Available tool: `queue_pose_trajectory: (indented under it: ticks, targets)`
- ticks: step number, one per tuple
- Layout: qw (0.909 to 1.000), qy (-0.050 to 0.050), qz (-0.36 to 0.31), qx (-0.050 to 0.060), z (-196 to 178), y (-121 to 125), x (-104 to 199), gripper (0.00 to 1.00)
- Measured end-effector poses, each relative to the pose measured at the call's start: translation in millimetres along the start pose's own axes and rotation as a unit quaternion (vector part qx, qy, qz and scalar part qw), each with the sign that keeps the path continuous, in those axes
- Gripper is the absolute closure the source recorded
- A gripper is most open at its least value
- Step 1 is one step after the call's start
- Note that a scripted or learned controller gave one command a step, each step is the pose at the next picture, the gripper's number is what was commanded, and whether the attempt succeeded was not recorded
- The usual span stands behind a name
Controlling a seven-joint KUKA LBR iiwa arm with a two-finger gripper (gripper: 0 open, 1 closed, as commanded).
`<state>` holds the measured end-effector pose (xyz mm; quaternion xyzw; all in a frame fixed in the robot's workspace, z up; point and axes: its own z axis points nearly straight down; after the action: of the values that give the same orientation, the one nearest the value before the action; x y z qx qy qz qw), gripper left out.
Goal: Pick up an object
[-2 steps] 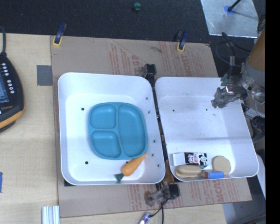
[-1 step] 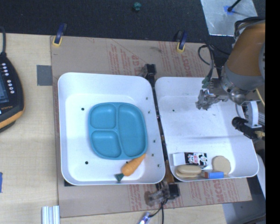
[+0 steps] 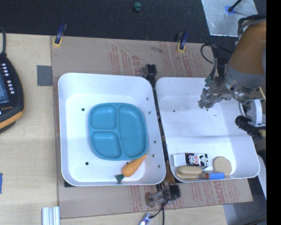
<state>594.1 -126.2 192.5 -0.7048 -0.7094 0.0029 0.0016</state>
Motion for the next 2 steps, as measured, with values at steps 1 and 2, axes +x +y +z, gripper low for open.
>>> queue_pose_trajectory:
  ticks: [1,2]
  targets:
    - [1.0000,0.000,0.000,-0.001,33.9,18.4,22.4,1.00]
    - [1.0000,0.000,0.000,-0.001,75.1,15.8,33.3,1.00]
